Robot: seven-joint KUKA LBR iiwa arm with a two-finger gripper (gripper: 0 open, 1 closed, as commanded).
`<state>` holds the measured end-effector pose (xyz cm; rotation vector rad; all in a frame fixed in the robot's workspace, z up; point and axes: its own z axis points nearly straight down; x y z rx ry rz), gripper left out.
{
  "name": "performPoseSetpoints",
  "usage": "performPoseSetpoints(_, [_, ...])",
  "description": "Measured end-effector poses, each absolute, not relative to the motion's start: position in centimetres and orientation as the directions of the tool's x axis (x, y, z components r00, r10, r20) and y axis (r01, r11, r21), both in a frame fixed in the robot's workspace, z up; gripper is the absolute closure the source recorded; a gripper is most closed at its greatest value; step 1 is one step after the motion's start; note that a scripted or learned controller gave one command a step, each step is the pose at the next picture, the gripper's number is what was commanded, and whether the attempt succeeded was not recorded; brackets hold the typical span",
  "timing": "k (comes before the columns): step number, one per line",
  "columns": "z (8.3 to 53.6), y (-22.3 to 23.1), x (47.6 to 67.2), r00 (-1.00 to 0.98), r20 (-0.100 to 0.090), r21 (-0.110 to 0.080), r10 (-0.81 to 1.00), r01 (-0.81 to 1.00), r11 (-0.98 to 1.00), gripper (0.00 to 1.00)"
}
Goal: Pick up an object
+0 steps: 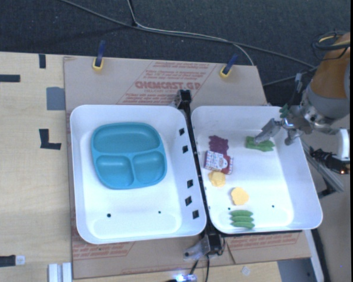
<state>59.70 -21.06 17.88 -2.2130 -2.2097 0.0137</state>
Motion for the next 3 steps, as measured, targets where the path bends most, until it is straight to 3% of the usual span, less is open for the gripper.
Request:
performPoseSetpoints(1, [18.6,-21.0,60.0,-0.002,0.001,-0.006,1.0,1.0,0.002,0.0])
performPoseSetpoints(3, [8.3,-21.4,59.6,-0.002,-0.001,-0.005,1.0,1.0,0.002,0.0])
